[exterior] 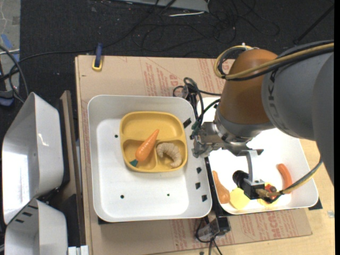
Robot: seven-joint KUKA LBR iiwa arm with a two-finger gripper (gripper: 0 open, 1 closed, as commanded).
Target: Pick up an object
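A yellow divided plate point(139, 126) sits in the left bin point(154, 201). On the plate lie an orange carrot point(147, 145) and a pale shrimp-shaped piece point(170, 153). In the right bin point(303, 153) lie a small orange carrot-like piece point(219, 187), a yellow piece point(238, 200) and an orange sausage shape point(284, 175). My gripper point(200, 144) hangs over the wall between the two bins, just right of the plate's edge. The wrist above covers most of it. I see nothing held in it.
The grey arm with its orange band point(247, 84) covers the upper part of the right bin. Cables run along the bench behind the bins. White bins stand off the bench at the far left point(29, 142).
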